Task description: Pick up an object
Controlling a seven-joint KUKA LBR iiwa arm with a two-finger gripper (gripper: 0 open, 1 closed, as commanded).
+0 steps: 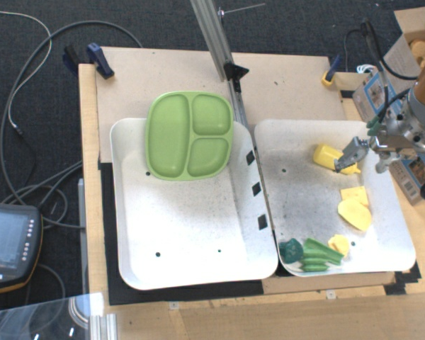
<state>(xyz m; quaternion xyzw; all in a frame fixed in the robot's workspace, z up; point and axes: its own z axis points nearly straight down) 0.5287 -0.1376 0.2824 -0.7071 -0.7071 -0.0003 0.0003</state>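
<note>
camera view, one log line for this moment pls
gripper: right bin, open | beside yellow block, not held | green plate: left bin

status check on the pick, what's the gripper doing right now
Gripper low in right bin, at yellow block; hold unconfirmed. Yellow pieces and green toy lie nearer the front. Green divided plate in left bin.

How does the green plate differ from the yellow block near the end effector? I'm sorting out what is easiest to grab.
The green plate is far larger than the yellow block. The plate is flat, with three compartments; the block is a small chunky lump. The plate lies in the left bin, overhanging its top edge, away from the end effector; the block lies in the right bin, right beside the end effector. Both rest on a bin's surface, unheld.
</note>
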